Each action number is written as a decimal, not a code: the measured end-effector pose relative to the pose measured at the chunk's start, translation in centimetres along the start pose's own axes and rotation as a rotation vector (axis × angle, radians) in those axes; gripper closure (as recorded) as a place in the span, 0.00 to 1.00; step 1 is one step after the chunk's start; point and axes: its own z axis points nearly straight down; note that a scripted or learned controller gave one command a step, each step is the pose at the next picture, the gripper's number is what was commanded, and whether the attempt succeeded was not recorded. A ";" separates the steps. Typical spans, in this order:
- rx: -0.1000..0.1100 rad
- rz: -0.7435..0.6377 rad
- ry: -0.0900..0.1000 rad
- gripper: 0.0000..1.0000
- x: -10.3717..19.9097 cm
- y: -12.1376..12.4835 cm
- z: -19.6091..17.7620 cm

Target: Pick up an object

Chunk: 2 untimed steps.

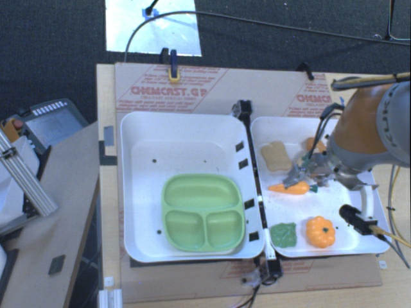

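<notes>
Nearest the lens, below the gripper (pixel 307 172) and well apart from it, sit a green leafy toy (pixel 283 234) and a small orange pumpkin (pixel 320 231) at the front wall of the right bin (pixel 282 128). What the coming move turns on is closer in: a toy carrot (pixel 290 188) lies directly under and slightly to the left of the fingertips, right at them or touching, though contact cannot be made out. Its long axis runs nearly level across the view, tilted a little; the pointed orange tip aims left, away from the arm, and the greenish stalk end sits to the right, tucked beneath the tool. Whether the fingers stand apart or together cannot be told, since dark wrist hardware and cables blur into them. Nothing is visibly clamped. Just up and left of the tool rests a tan bread slice (pixel 277 156); another orange item (pixel 314 145) peeks out just above it, half hidden. Far to the tool's left, in the other bin (pixel 141 172), lies a green divided plate (pixel 203 212). By my judgement a grasp should close across the carrot's short width
</notes>
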 end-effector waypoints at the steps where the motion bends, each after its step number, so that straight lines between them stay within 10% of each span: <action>1: -0.005 0.000 -0.001 1.00 -0.1 0.1 -1.3; 2: -0.011 -0.003 -0.002 1.00 0.4 0.2 -7.7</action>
